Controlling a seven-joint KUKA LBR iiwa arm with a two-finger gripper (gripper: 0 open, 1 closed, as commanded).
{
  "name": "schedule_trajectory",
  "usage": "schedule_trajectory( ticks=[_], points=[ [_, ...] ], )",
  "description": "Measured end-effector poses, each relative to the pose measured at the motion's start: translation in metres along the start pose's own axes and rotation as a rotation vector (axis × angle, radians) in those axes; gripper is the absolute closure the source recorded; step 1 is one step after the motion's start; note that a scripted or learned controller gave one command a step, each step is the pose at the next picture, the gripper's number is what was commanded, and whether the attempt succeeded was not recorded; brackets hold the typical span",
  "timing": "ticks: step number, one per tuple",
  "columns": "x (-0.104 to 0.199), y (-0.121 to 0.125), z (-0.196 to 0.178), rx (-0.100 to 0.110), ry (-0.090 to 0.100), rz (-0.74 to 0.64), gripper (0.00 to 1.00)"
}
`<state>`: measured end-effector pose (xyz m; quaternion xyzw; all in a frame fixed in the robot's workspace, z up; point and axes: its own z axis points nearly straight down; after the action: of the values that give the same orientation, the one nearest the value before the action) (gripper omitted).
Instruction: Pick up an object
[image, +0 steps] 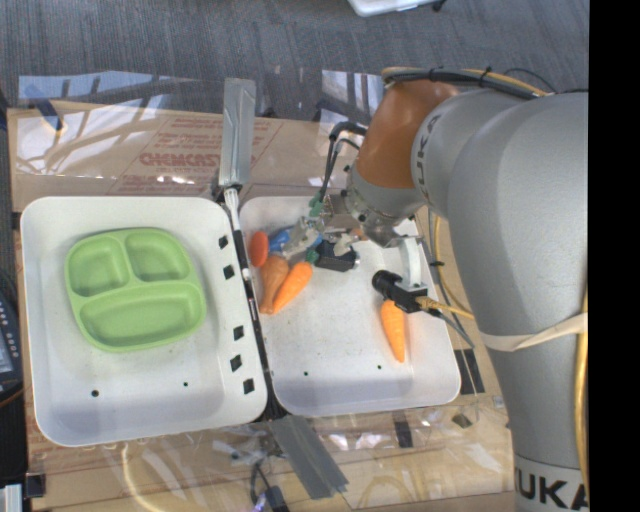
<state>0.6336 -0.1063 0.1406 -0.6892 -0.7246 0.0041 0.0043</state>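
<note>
Where the right bin (300, 385) lies, lone carrot (394, 331) lengthwise, tip nearward.

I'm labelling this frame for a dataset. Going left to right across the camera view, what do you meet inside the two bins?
Green divided plate in the left bin → cluster of carrots at the right bin's left wall → end effector → lone carrot.

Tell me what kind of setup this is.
Likely a lab bin-picking bench: two shallow white bins side by side, toy carrots in the right one, a green divided plate in the left, and the arm's gripper over the right bin.
</note>
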Motion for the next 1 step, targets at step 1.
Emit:
schedule_trajectory(
  ticks=[1],
  points=[
    [0.0136,-0.0063,0.0360,-0.031,-0.004,-0.071,0.00]
  ],
)
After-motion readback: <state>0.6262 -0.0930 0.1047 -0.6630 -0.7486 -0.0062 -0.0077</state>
